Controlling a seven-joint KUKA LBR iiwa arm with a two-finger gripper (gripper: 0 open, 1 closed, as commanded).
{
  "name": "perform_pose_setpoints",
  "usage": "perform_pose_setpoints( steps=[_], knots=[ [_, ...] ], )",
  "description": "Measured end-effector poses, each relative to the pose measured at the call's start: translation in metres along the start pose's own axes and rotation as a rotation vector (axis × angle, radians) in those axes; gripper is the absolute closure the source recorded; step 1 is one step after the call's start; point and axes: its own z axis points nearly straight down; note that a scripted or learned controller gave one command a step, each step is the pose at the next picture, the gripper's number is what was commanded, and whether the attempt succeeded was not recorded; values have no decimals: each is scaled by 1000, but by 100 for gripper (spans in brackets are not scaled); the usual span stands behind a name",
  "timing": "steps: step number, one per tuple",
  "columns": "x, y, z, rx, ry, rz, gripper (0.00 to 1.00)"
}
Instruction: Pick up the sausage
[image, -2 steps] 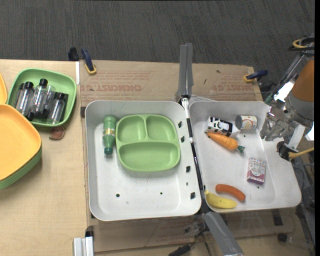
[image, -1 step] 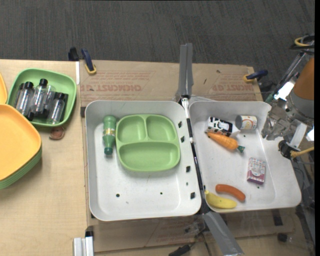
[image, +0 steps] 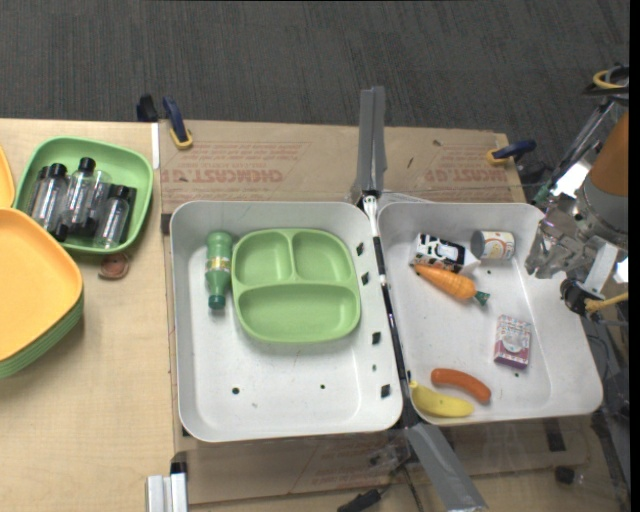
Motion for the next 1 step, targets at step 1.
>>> perform_pose_setpoints(
  steps=[1],
  knots=[
    [0,0,-8,2,-2,-2,100]
  ],
)
